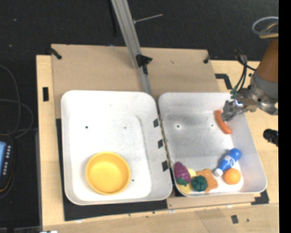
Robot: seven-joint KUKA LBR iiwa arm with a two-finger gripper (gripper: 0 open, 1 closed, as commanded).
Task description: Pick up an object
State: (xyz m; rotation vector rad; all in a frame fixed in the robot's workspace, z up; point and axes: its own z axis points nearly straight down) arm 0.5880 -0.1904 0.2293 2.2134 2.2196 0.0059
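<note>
The claw [229,111] hangs low over the right-hand bin [194,135], near its far right rim, at the end of the grey arm with the orange band [266,64]. Whether it is spread or pressed together cannot be told from this slant. Right under and just beside the claw lies an orange sausage [222,122], its upper end at the claw's tip; whether the two touch is unclear.

Well below the claw, along the near edge of the same bin, sit the other things: a small white bottle with a blue cap [228,160], an orange ball [232,176] just beside it, then a tan piece [209,177], a dark green lump [199,183] and a purple piece [181,173] toward the bin's near left corner.

Far to the claw's left, in the other bin [106,115], a yellow bowl [107,172] rests near the front. Both bins sit on the pale counter [97,67].
</note>
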